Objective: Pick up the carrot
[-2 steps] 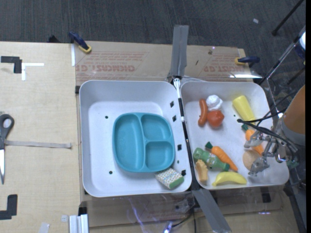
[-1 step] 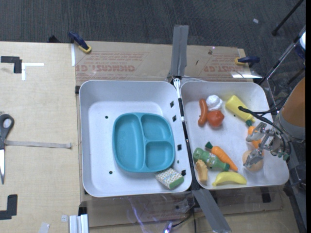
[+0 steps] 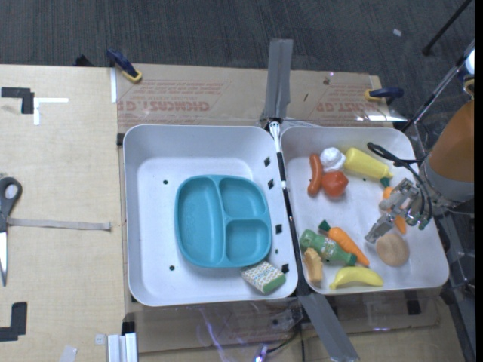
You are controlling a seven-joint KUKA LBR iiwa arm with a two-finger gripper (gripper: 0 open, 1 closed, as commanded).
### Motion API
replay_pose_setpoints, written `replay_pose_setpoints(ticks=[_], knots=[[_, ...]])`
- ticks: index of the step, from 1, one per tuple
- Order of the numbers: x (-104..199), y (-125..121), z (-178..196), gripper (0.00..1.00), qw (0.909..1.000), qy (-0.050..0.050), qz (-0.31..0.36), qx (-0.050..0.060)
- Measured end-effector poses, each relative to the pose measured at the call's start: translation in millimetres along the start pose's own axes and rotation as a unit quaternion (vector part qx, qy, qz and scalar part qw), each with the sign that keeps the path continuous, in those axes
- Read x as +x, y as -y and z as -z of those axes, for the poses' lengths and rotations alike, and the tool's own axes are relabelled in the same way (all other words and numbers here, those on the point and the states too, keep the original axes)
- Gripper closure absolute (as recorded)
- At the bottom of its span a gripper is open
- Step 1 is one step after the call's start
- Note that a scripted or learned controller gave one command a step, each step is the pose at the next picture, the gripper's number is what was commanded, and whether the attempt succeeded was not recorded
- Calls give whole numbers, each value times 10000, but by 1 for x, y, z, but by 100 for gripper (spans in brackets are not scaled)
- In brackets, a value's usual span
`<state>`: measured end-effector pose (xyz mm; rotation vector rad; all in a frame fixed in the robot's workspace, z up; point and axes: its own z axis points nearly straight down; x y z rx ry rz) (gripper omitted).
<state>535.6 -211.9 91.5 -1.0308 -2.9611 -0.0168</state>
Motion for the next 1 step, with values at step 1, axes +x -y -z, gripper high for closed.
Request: replay_pose_setpoints(ticks=[1], knots=[[-3,1,11,100,10000,59,-1,10]])
